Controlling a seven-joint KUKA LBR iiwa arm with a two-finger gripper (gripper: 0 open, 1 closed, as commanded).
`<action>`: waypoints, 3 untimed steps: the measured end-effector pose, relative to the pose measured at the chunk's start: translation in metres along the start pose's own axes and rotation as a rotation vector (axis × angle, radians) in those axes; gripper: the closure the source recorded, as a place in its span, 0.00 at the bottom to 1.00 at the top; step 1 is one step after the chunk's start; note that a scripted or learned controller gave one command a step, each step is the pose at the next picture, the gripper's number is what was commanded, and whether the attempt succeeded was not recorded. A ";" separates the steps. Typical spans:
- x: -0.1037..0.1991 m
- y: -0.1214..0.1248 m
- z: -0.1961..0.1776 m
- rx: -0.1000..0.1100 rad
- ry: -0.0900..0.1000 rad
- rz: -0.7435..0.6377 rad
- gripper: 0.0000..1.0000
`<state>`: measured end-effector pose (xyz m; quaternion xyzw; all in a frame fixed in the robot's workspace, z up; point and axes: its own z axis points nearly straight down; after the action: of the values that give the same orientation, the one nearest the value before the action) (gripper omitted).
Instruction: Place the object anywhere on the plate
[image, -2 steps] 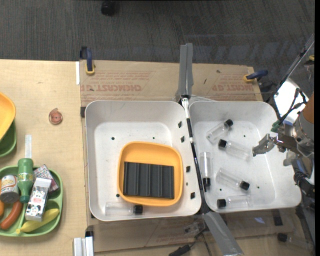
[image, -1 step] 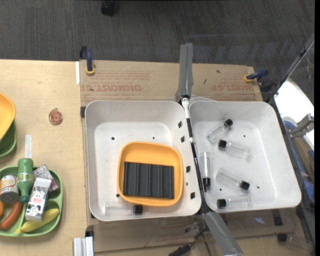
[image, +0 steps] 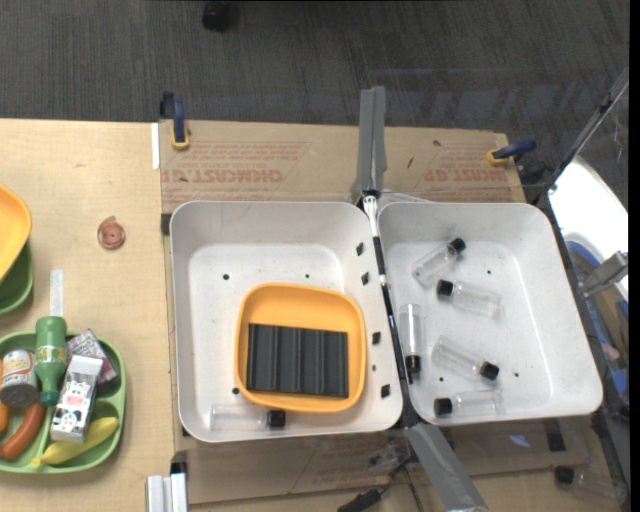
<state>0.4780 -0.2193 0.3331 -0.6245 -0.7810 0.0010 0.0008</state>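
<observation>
A yellow square plate (image: 300, 300) sits in the left bin (image: 200, 250), toward its front. A black ribbed block (image: 297, 360) lies flat on the plate and covers most of its floor. Just in front of the plate, a clear vial with a black cap (image: 245, 418) lies against the left bin's near wall. The right bin (image: 540, 250) holds several more clear, black-capped vials, among them one at the back (image: 440, 262), one by the dividing wall (image: 410, 335) and one at the front (image: 468, 405).
On the wooden bench to the left stands a green tray (image: 100, 440) of toy food and a bottle. A yellow bowl (image: 10, 235) and a small pink disc (image: 112, 234) lie behind it. Cardboard (image: 260, 170) lies under the bins, held by clamps (image: 176, 125).
</observation>
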 end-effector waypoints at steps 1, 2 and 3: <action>-0.003 0.000 0.021 -0.001 0.000 -0.290 0.00; -0.003 0.000 0.060 -0.002 -0.001 -0.483 0.00; -0.004 0.006 0.048 -0.004 -0.004 -0.809 0.00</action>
<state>0.4845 -0.2221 0.2851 -0.2670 -0.9637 0.0001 -0.0016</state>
